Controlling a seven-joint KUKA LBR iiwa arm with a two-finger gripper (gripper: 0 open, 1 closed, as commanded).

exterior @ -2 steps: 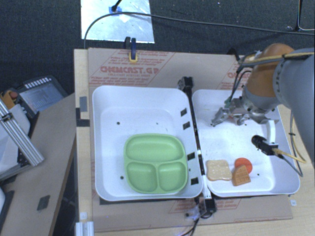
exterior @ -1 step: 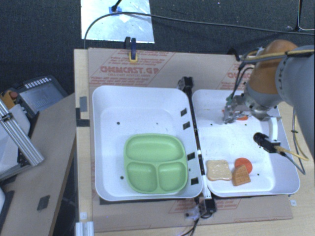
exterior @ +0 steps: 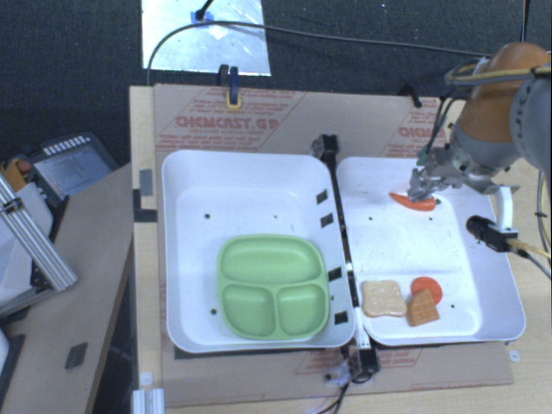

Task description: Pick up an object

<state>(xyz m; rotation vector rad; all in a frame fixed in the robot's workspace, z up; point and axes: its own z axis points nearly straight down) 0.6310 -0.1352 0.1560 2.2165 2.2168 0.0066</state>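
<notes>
- The orange carrot-shaped piece (exterior: 409, 202) is the likely object of the pick. It lies flat on the floor of the right bin (exterior: 448, 248), long axis running left to right, with bare white floor on every side.
- The gripper (exterior: 421, 190) stands directly over the right end of that piece, touching it or very nearly so. At this slant the view does not settle whether the claw is released, clenched or grasping the piece, so I cannot tell. No hold is recorded.
- The arm (exterior: 496, 119) comes down steeply from the right of the carrot-shaped piece. In my judgement this suits a straight-down grasp on a low, flat item.
- Judged stage: the approach is complete and the lift is not yet evident, since the piece appears to rest on the floor.
- Risk, as a judgement: the gripper sits over one end and not the middle, so the slim piece may pivot or slip on closing.
- Well nearer the camera than the carrot-shaped piece lie a bread slice (exterior: 383, 297), a red round item (exterior: 429, 286) and an orange-brown wedge (exterior: 422, 310), bunched together. They are far enough off not to hinder the grasp.
- Left of the carrot-shaped piece, beyond the dividing wall, is the left bin (exterior: 250, 188). It holds a green divided plate (exterior: 273, 241), which plays no part in this attempt.
</notes>
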